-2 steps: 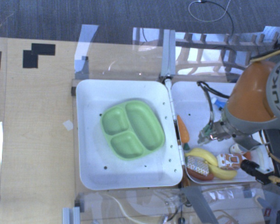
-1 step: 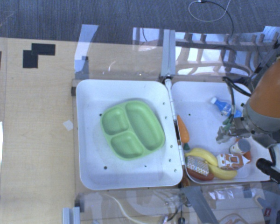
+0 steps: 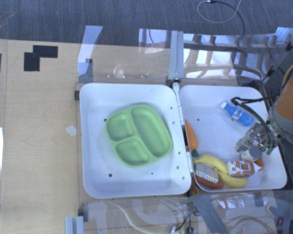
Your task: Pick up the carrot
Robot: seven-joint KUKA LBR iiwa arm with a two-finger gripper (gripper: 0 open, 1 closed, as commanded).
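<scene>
**Carrot at left wall of right bin, tool apart**

The carrot (image 3: 191, 135) is seen lying against the left wall of the right bin (image 3: 210, 97). The tool (image 3: 254, 145) is held near that bin's right edge, above a patterned packet (image 3: 243, 167) beside a banana (image 3: 219, 167); whether it is spread or pressed together cannot be told. A green divided plate (image 3: 138, 135) sits in the left bin (image 3: 95, 179).

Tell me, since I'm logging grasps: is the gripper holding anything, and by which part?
Nothing is seen between its fingers. The gripper hangs over the right bin, well apart from the carrot at that bin's left wall.
</scene>
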